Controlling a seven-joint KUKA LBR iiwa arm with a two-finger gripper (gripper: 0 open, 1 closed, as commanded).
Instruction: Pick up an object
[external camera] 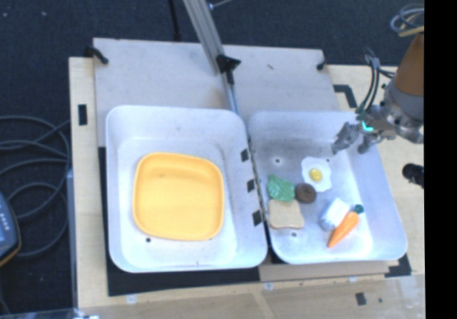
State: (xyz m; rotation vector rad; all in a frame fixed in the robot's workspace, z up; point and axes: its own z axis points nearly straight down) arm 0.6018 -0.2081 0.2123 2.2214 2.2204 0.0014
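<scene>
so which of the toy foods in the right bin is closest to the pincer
The white fried egg with a yellow yolk: it lies uppermost in the cluster, just below-left of the pincer; the orange carrot and the rest lie farther.

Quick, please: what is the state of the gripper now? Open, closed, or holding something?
Gripper: jaws open, holding nothing, above the right bin's upper right part.
</scene>
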